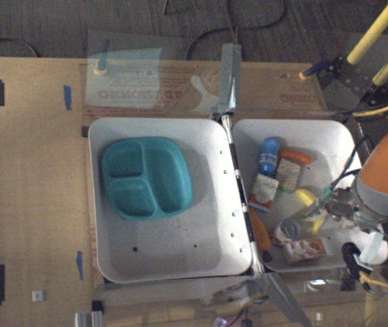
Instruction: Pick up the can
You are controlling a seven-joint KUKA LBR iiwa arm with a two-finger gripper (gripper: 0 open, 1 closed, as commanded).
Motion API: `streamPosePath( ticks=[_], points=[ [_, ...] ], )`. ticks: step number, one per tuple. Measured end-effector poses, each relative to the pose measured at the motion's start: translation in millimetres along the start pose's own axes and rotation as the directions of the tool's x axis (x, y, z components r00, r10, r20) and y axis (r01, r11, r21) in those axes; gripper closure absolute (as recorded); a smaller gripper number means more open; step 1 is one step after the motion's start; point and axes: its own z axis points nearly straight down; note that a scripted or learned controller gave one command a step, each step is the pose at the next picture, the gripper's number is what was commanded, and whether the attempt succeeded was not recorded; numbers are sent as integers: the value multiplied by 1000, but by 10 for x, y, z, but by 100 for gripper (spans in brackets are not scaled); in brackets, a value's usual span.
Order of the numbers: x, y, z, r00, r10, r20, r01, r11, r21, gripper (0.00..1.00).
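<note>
The can (288, 230), a small tin with a silver top and a red label, lies in the lower middle of the right bin (337, 136). My gripper (318, 208) reaches in from the right on the grey arm with the orange band (384, 170). It hangs just above and to the right of the can, close to a yellow fruit (305, 197). Nothing visibly sits in its grasp.
Around the can lie a red and white box (307, 249), a carrot (260, 231), a white pouch (264, 191), a blue bottle (270, 155) and an orange-capped jar (290, 170). The left bin (180, 251) holds a teal divided plate (146, 177).
</note>
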Motion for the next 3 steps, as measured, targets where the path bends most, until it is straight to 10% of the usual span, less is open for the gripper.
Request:
streamPosePath(
  ticks=[1, 2, 3],
  points=[
    [-112, 33, 3, 988, 158, 0, -158, 988, -1, 0],
    [-361, 94, -1250, 981, -193, 1, 193, 981, 12, 0],
    [-361, 94, -1249, 981, -193, 1, 193, 981, 12, 0]
  ],
)
